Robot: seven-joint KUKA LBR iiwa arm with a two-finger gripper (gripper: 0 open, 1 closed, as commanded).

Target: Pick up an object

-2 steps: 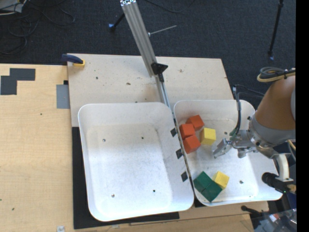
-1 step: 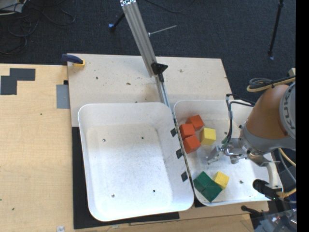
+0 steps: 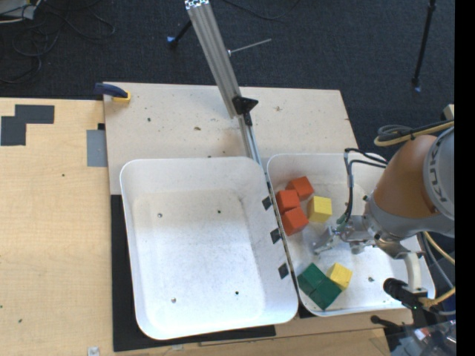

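1. My gripper (image 3: 324,242) hangs low inside the right bin (image 3: 371,288), reaching in from the right side.
2. Its fingers are too small and blurred here for me to tell whether they are spread or closed, and I see no block between them.
3. Three orange blocks (image 3: 293,202) cluster by the bin's left wall, with a yellow block (image 3: 320,208) touching them on the right.
4. Near the front edge sit two green blocks (image 3: 319,285) and a second yellow block (image 3: 341,275), just below my gripper.
5. The left bin (image 3: 148,302) sits alongside.
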